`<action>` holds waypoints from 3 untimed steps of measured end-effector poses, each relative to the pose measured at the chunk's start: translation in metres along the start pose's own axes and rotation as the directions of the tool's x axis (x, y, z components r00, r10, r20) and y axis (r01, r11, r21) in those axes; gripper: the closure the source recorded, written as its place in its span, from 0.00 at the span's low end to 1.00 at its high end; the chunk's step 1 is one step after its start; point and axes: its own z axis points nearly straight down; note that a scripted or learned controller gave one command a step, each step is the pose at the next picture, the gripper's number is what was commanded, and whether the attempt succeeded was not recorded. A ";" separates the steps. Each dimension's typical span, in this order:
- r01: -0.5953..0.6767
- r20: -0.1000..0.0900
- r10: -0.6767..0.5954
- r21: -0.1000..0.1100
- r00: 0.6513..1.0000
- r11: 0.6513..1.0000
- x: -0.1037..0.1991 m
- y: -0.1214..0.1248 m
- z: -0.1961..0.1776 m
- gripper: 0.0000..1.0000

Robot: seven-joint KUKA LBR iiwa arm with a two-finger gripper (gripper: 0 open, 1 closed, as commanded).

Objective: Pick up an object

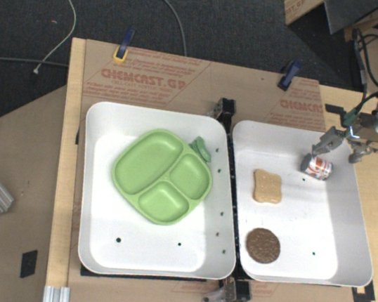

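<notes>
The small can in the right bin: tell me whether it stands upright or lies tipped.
Tipped. The small can lies on its side on the right bin floor, its round end facing the camera.

- Brown protective sheet (pixel 185 82) covering the board beneath the two bins: red printed lettering "CHEMCAST GP", legible at upper left behind the left bin.
- Same sheet, upper right behind the right bin: the red "CHEMCAST" lettering repeats, partly cut off.
- Small can (pixel 318 167) in the right bin: label markings too small to read.
</notes>
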 end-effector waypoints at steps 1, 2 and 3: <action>-0.001 -0.001 0.001 0.005 1.000 1.000 -0.008 0.000 0.059 0.00; 0.000 -0.002 0.000 0.005 1.000 1.000 -0.004 -0.003 0.102 0.00; 0.001 -0.001 -0.001 0.003 1.000 1.000 -0.003 -0.003 0.126 0.00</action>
